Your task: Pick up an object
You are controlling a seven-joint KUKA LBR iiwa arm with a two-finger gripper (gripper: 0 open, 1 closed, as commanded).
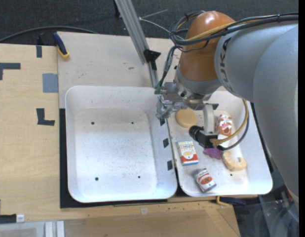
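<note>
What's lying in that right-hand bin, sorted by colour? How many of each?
Tan: 2, a round disc and a lumpy piece
Red and white: 3, a box, a can, a small item partly hidden by the arm
Purple: 1, a scrap
Total: 6

Arm over right bin holding small box and can.

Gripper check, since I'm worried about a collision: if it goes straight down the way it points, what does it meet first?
Probably the raised rim between the two bins, beneath the gripper; depth is unclear.
</note>
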